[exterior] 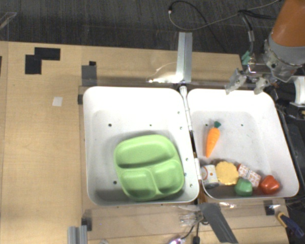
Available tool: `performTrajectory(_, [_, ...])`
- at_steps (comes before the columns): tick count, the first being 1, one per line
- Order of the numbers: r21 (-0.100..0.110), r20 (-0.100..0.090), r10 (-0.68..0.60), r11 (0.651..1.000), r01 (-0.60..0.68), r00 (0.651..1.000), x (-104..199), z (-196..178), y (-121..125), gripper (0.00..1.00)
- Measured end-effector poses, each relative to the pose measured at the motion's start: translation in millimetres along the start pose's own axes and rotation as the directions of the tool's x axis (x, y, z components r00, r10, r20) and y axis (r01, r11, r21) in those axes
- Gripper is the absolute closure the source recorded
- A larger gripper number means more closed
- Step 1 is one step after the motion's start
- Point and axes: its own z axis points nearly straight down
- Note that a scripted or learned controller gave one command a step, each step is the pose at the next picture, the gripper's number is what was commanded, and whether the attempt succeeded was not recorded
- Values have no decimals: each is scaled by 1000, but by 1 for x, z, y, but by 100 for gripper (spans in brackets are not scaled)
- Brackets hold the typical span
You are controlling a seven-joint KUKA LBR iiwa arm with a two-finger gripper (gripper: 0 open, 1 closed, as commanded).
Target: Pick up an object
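Nearest the camera, along the front wall of the right bin (244, 103), a row of small things lies close together: a little white packet (209, 174) at the left, a round yellow piece (226, 172) touching it, a green lump (243, 187) just in front of that, a small white-and-red wrapped item (249, 174) beside it, and a red tomato-like piece (269, 184) at the right corner. A little farther back in the same bin, apart from that row, a toy carrot (212, 140) lies lengthwise with its green top pointing away from the camera.

In the left bin (107, 105), a green divided tray (149, 165) rests flat in the near half, its three compartments facing up, slightly turned against the bin's walls.

Both bins sit side by side on the wooden counter (35, 151), their inner rims touching along a middle seam.

Farthest back, above the right bin's rear edge, hangs the end effector (247, 83) on the grey arm with its orange band (294, 22). Its two fingers look spread apart with nothing between them, though they are small and partly lost against the clutter there. It sits well apart from the carrot and the front row of objects.
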Motion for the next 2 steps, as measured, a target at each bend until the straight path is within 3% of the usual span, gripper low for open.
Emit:
performTrajectory(1, [0, -1, -208, 978, 208, 978, 29, 94, -36, 0])
performTrajectory(2, [-1, -1, -23, 1000, 23, 1000, -10, 186, -46, 0])
